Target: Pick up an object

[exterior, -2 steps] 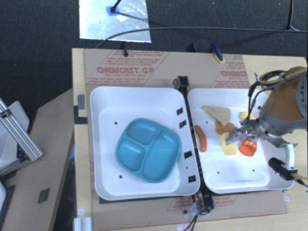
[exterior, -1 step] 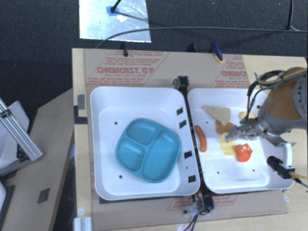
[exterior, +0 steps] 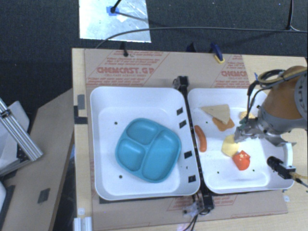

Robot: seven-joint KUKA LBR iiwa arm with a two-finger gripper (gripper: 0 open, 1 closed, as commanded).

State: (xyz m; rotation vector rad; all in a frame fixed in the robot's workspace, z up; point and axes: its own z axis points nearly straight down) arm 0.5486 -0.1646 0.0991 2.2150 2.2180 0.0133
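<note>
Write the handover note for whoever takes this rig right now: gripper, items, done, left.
Gripper: low in the right bin, at the yellow toy food piece; nothing seen held.
Right bin also holds the red strawberry-like toy, orange sausage, tan wedge and a brown piece beside it.
Left bin holds the blue divided plate.
Done: arm is in position over the items.
Left: grasp one object and lift it.

Robot lab, bench (exterior: 144, 64), white bins (exterior: 103, 129)
</note>
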